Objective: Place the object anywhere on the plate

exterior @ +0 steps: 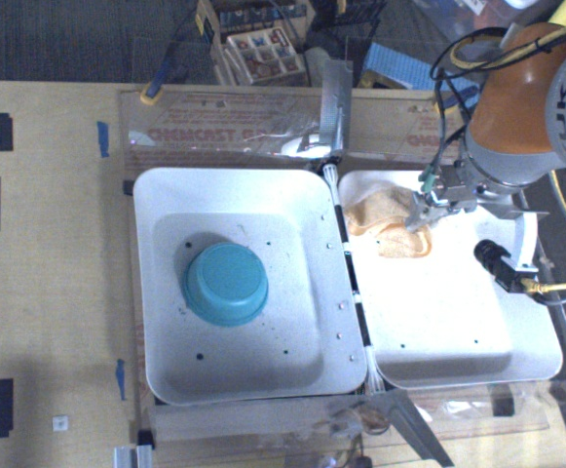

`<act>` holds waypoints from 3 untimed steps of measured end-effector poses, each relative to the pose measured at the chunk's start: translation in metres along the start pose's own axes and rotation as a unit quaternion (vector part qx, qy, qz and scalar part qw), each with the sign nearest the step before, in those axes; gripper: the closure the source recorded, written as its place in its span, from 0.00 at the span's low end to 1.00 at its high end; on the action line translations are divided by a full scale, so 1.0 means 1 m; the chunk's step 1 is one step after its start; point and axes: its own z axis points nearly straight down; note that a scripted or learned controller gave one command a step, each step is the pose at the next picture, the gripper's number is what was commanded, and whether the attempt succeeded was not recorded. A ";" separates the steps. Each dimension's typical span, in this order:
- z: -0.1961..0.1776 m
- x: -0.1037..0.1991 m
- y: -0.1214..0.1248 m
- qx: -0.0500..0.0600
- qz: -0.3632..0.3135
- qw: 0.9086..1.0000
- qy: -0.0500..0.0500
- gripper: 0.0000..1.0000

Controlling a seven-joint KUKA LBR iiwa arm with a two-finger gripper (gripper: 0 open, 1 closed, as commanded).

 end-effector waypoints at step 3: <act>-0.014 0.093 0.043 -0.003 -0.389 0.921 -0.002 1.00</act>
